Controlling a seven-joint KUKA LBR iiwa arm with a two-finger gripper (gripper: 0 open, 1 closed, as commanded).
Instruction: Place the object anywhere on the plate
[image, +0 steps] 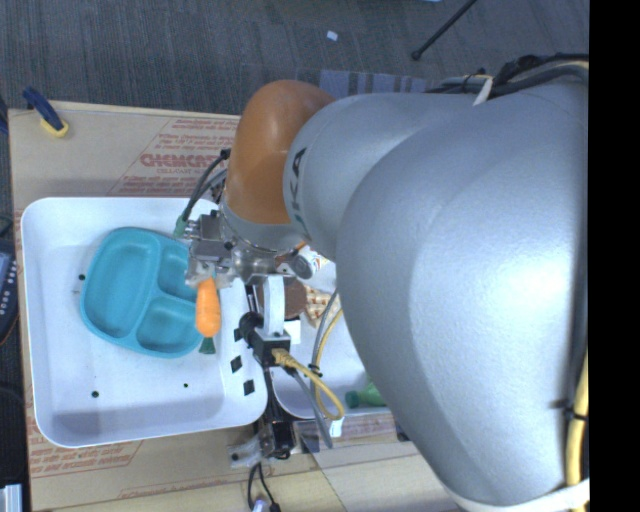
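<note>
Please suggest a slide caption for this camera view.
Grey arm's gripper over the left white bin, orange carrot-shaped toy at the blue sectioned plate edge.

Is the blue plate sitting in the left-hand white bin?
Yes, the blue plate lies on the floor of the left white bin, with an orange carrot at its right edge.

cam: one, fixed above my bench (120, 150) | faces: down at a slant on the white bin (60, 400) | range: close, my arm (450, 280) enters from its right
</note>
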